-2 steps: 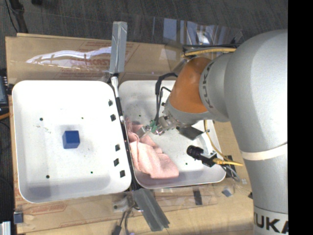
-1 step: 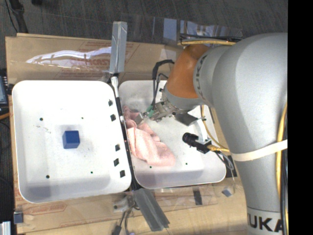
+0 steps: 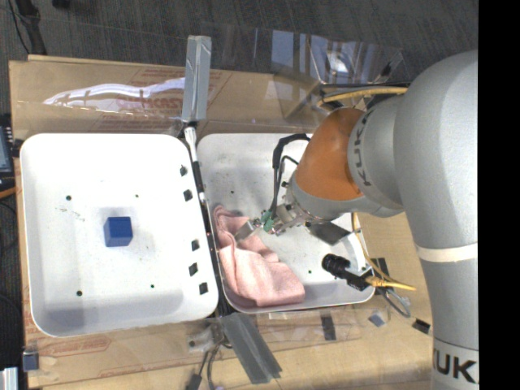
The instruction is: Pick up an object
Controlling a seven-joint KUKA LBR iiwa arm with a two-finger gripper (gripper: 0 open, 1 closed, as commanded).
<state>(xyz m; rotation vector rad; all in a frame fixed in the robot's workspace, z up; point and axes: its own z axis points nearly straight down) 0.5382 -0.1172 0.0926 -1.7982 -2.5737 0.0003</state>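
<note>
gripper (image 3: 266, 222) low in the right bin (image 3: 244, 149), at the upper edge of a pink cloth (image 3: 256, 270); finger state unclear, possibly touching it. blue cube (image 3: 119, 231) in the left bin (image 3: 97, 149).

Soft pink cloth (image 3: 252, 266) lies in a smooth, glossy white plastic bin (image 3: 244, 149).

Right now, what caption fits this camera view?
Gripper down at pink cloth in right bin; blue cube in left bin.
</note>
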